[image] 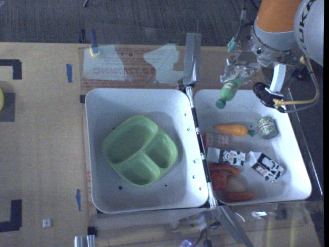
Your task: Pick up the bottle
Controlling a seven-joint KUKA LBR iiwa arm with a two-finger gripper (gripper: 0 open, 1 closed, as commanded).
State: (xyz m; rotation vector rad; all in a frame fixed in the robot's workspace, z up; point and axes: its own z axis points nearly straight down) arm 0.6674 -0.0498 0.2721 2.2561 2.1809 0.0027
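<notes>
The bottle, pale green with a darker green cap, hangs tilted above the far edge of the right bin, its cap end pointing down and toward the left bin, its upper end caught between the fingers of the gripper, which is closed on it. Its long axis runs on a slant from the gripper down to the cap (so the hold sits near one end, not the middle). Judging by this, the lift is under way, and an off-centre hold may let the bottle swing. Nearer in the right bin lie a carrot, a small tin and printed cartons.
</notes>
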